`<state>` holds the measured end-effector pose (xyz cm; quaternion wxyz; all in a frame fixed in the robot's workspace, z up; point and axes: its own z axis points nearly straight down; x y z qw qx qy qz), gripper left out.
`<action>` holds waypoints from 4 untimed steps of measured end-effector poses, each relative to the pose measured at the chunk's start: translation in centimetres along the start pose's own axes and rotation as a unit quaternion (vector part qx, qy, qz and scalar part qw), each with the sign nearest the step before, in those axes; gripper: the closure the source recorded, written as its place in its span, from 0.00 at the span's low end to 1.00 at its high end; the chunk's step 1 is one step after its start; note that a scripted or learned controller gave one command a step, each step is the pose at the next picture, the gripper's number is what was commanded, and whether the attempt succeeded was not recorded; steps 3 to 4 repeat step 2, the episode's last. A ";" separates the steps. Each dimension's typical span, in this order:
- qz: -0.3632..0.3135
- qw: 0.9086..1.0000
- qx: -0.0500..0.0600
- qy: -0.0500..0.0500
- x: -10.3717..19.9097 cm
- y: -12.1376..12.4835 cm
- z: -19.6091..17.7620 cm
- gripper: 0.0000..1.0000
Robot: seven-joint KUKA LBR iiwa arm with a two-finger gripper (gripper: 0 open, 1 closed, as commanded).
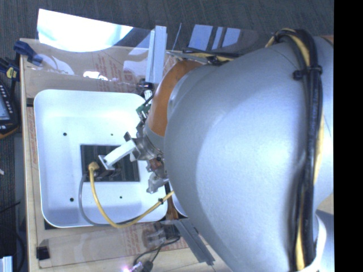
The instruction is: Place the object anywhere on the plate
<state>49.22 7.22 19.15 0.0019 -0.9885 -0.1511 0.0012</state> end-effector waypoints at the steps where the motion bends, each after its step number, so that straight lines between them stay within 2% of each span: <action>1: -0.036 0.999 0.000 -0.002 8.0 10.3 0.1 1.00; 2: 0.024 1.000 -0.002 0.002 13.1 4.4 -2.6 1.00; 4: 0.024 1.000 -0.002 0.002 13.1 4.4 -2.6 1.00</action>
